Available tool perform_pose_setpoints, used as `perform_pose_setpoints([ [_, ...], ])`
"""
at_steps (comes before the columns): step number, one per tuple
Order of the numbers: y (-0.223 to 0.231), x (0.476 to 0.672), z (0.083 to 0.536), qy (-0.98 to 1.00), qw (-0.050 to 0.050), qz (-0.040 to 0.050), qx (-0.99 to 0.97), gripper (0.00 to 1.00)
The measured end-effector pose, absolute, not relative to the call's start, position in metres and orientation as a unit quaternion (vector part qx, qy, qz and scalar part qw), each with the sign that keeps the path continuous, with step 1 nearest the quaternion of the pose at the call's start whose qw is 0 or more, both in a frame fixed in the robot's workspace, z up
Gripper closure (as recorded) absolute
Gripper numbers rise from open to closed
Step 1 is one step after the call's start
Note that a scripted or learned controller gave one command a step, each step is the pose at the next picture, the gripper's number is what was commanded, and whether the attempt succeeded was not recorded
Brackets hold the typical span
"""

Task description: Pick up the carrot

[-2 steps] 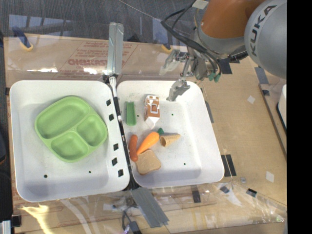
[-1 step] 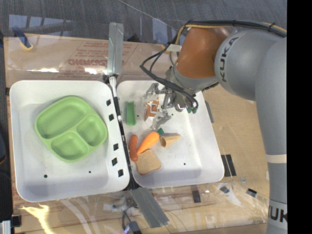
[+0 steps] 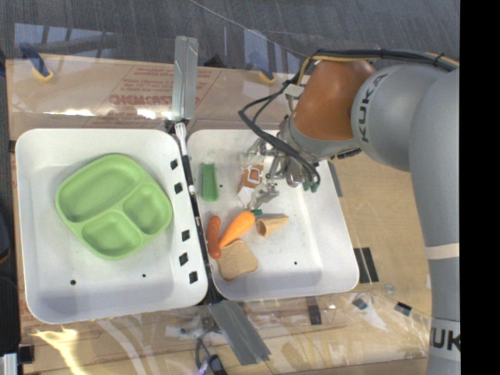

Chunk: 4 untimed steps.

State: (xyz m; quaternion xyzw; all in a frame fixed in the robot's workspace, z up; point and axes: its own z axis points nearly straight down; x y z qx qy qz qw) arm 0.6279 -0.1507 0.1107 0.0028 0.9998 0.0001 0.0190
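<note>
While the arm (image 3: 406,116) reaches in from the right edge of the frame, its grey body runs up the right side and bends leftward, with the orange band (image 3: 328,100) sitting just above the wrist at upper centre. Black cables loop off the band's left side. The wrist points down and to the left, into the right bin (image 3: 332,264).

Gripper (image 3: 262,195): hangs over the upper middle of the right bin, its metal fingers slanting down-left. The tips end just above the leafy end of the carrot (image 3: 238,226). Nothing is seen between the fingers. How wide they stand cannot be told from this angle, as the hardware is small and cluttered.

Carrot: lies flat on the bin floor at centre frame, orange, tapering toward the lower left, thick end toward the upper right under the fingertips. Whether the tips touch it cannot be told.

Other contents of the right bin:
- green stick (image 3: 208,181), upright near the left wall, above the carrot
- red-orange sausage-shaped piece (image 3: 214,237), just left of the carrot
- bread slice (image 3: 237,261), just below the carrot
- ice-cream cone (image 3: 271,225), just right of the carrot

Left bin (image 3: 47,287): holds a green divided plate (image 3: 113,204) with three compartments, lying in the middle.
</note>
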Motion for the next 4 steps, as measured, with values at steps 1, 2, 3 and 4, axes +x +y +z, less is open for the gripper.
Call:
perform_pose_setpoints([
  [1,-0.149,0.529,0.114,0.999,0.025,-0.0053,-0.039,0.0],
  [2,-0.104,0.519,0.097,0.998,0.005,-0.0005,-0.064,0.0],
  [3,-0.103,0.521,0.107,0.998,0.006,-0.001,-0.068,1.0],
  [4,-0.043,0.515,0.247,0.999,0.008,-0.0005,-0.042,1.0],
])
